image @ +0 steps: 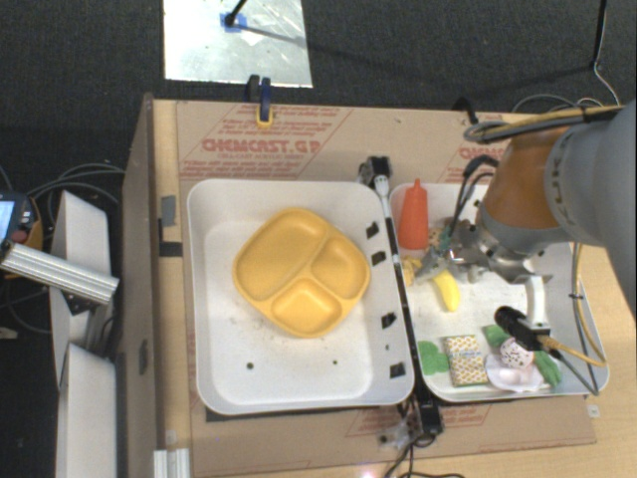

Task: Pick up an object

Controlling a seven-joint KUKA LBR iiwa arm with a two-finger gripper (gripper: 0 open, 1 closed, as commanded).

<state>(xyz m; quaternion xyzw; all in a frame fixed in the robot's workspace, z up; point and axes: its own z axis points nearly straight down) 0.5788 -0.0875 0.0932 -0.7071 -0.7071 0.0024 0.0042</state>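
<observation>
In the right bin (pixel 577 386), my gripper (pixel 438 262) hangs low near the left wall. A small yellow banana-shaped piece (pixel 447 292) lies just below and right of it. An orange-red bottle (pixel 413 215) lies at the bin's far left corner, just above the gripper. Nothing can be seen held. Along the bin's near edge lie a green piece (pixel 430 357), a small patterned box (pixel 464 359) and a white and pink item (pixel 515 364). The arm hides much of the bin's right half.
The left bin (pixel 214 267) holds a yellow divided plate (pixel 302 271) at its middle. A black-clipped divider (pixel 391 267) runs between the two bins. Cardboard (pixel 259 147) lies under both bins.
</observation>
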